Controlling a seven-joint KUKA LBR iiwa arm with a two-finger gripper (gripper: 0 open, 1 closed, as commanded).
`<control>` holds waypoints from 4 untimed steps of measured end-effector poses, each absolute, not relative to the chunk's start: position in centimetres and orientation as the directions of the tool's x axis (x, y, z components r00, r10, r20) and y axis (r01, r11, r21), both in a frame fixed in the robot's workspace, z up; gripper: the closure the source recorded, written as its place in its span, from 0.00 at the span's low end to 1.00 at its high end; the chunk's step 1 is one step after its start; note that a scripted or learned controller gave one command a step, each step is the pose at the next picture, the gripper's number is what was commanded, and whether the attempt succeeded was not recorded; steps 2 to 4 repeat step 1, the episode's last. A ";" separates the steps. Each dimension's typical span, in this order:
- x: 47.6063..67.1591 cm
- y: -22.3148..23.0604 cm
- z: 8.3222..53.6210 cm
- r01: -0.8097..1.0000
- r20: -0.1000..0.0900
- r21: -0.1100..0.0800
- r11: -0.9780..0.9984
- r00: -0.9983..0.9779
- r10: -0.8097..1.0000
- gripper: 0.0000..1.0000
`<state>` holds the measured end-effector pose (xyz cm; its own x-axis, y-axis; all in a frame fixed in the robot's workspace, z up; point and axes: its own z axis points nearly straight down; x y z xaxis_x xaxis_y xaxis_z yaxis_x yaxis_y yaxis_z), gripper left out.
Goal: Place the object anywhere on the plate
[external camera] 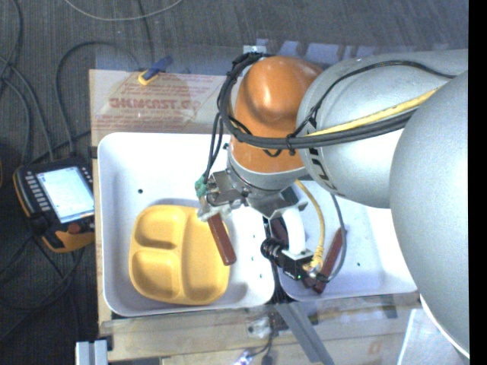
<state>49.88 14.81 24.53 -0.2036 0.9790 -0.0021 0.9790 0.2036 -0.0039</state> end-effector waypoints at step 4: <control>49.9 14.8 24.5 0.979 -0.002 -0.003 0.204 -0.204 0.979 0.00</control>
